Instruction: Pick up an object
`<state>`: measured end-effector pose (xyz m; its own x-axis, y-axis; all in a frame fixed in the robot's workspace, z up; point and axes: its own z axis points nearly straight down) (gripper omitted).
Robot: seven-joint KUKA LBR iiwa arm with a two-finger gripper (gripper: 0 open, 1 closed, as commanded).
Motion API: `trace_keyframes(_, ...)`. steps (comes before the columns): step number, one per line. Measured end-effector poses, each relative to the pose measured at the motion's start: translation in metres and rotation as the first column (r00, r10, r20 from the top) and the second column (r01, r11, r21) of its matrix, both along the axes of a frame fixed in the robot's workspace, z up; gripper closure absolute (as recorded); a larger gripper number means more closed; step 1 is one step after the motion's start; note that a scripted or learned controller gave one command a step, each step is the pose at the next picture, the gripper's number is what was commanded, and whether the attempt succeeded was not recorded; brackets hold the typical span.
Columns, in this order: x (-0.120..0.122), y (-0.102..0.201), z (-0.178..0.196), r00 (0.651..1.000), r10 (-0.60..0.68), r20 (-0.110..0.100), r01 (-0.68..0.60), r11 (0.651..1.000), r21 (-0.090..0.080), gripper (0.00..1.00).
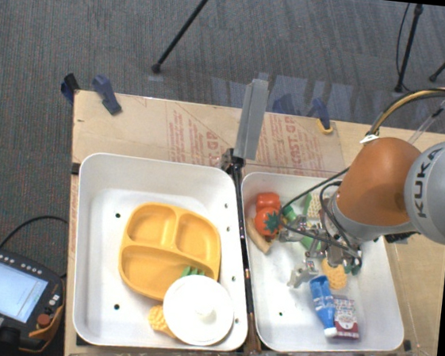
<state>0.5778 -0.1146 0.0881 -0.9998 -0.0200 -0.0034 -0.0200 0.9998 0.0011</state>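
In the camera view, two white bins are seen side by side on the bench, and the arm (381,191) is seen reaching in from the right over the right bin (387,312). The gripper (326,261) is lowered among the clutter there; whether it is apart, together or clamped on anything cannot be told, since its tip is tangled visually with the items below. The likeliest object to be picked is judged to be the blue tube (322,303), which lies flat on the bin floor just below the gripper, its cap end toward the arm. It is judged light, slightly soft and smooth-skinned, so a grasp across its narrow width near the middle is advised, lest it slip or squash. A red-and-white packet (345,318) is seen touching its lower end and could be dragged along. A yellowish piece (336,274) lies just beside the tube's upper end, under the gripper. Near the bin's left wall a red toy vegetable (267,214) is found, with green pieces (292,213) beside it. In the left bin (94,222) a yellow tray (159,246) is set, with a white lid (198,310) overlapping its lower corner; these lie well apart from the gripper and hinder nothing.
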Motion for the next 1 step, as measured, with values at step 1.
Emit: trace_keyframes(1, 0.0664, 0.001, 0.0, 0.994, 0.11, -0.002, -0.11, 0.994, -0.001, 0.0)
